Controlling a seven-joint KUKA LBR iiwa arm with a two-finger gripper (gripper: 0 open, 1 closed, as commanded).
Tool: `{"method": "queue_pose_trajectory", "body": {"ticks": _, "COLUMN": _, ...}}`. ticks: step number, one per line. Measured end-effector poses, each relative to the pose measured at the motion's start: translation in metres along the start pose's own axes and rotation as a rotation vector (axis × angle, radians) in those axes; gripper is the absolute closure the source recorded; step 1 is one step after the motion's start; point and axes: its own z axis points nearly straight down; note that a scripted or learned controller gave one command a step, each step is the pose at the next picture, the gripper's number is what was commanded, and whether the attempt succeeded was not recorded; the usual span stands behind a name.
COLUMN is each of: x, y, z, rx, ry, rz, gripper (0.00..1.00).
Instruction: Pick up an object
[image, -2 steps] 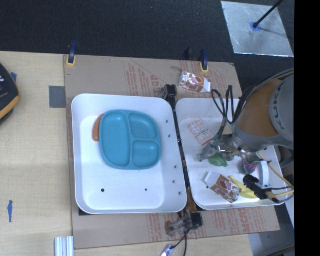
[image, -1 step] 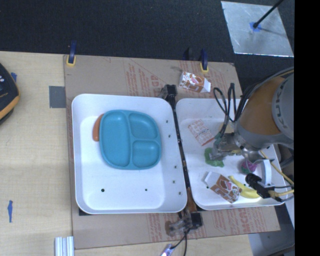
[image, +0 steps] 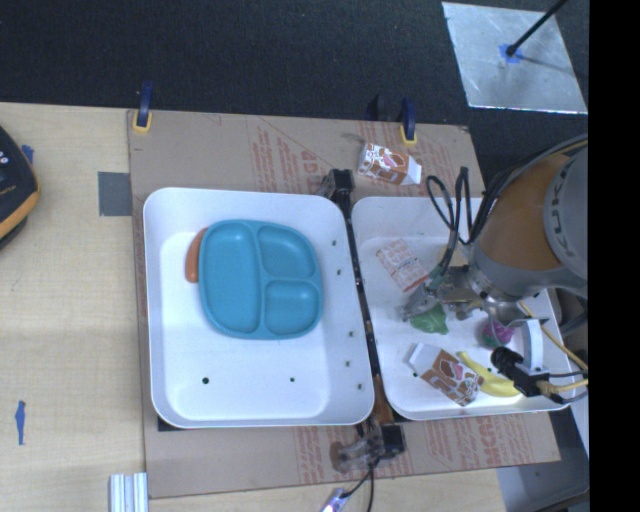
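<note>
My gripper (image: 428, 300) is low in the right bin (image: 400, 215), near its middle, with the grey arm and its orange band coming in from the right. A small green object (image: 431, 322) lies right below the gripper tip, partly covered by it. A pale printed packet (image: 399, 263) lies just up and left of the gripper. Toward the bin's front are a brown and white packet (image: 448, 373), a yellow banana (image: 492, 380) and a purple object (image: 497, 330), the last half hidden by the arm.
The left bin (image: 250, 400) holds a blue divided plate (image: 262, 279) with an orange object (image: 191, 258) poking out from under its left edge. A snack packet (image: 389, 165) lies on the cardboard behind the right bin. Black cables (image: 446, 210) loop over that bin's back.
</note>
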Motion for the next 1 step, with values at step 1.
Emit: {"method": "queue_pose_trajectory", "body": {"ticks": 1, "x": -0.0008, "y": -0.0002, "z": -0.0099, "rx": 0.002, "ry": 0.000, "rz": -0.002, "gripper": 1.00}}
